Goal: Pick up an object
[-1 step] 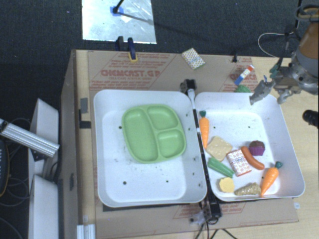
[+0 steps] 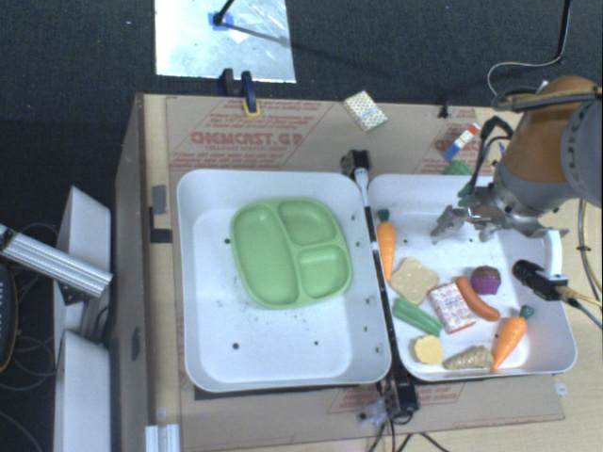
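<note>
Toys all sit in the right bin (image 2: pixel 563 342) and your end effector (image 2: pixel 462 222) hovers open and empty above its upper part, so drop straight onto the lone carrot (image 2: pixel 386 244) beside the divider, not the clump.

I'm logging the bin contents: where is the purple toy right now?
In the camera view, the purple toy lies in the right bin, right of the red sausage, below the gripper.
</note>
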Controlling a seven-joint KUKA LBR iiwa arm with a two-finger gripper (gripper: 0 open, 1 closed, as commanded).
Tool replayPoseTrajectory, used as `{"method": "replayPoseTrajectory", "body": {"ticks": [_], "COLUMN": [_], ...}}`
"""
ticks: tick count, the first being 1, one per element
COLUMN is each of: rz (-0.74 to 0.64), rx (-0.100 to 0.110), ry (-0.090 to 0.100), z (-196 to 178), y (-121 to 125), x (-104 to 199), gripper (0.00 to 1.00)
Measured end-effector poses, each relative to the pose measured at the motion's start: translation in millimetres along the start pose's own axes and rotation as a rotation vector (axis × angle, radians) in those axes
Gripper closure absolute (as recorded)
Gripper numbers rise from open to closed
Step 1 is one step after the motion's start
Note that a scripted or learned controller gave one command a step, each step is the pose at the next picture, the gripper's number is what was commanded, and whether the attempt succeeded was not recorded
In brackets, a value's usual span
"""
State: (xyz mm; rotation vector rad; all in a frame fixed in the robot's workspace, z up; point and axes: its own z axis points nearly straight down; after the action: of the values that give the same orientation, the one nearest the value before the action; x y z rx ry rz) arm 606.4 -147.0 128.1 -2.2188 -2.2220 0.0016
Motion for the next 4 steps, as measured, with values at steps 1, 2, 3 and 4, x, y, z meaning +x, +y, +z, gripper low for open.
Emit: {"method": "replayPoseTrajectory", "body": {"ticks": [1,2,3,4], "rz": [-0.003,-0.006,-0.007,-0.009], "rx": [-0.002,-0.008,-0.007,-0.011], "ry": [-0.001,-0.002,-0.002,-0.004], "z": [44.1,31.8,31.9,20.4], "y": [62.2,63.9,63.9,65.0], "x": [-28.1,-28.0,-27.7,-28.1], "gripper": [0.0,1.0,0.0,1.0]}}
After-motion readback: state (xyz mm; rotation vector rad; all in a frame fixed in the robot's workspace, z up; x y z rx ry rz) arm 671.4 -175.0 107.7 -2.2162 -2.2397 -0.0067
